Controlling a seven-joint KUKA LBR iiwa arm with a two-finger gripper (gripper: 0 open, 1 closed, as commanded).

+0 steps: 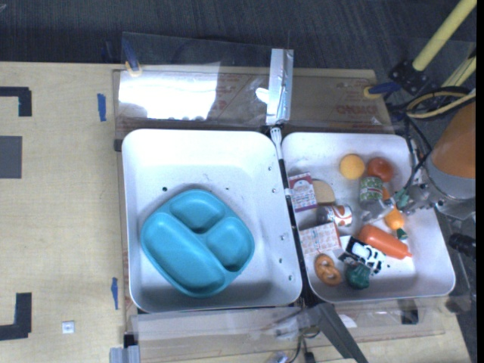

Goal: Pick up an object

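The right bin (431, 274) holds several small toy items. Among them are a yellow ball (351, 165), a red tomato (380, 168), a greenish can (370, 190), an orange carrot (384, 242), a black-and-white piece (365, 254) and a pretzel (327, 268). A red-and-white carton (303, 193) and a pink card (318, 240) lie by the bin's left wall. My gripper (408, 199) reaches in over the bin's right side, just right of the can and above a small orange piece (395, 219). Nothing visibly hangs from it.
The left bin (151, 157) holds a blue divided plate (198, 240). The arm's orange band (461, 150) and grey wrist sit over the right bin's right rim. Yellow cables (423, 100) and a clear plastic sheet (197, 89) lie behind the bins.
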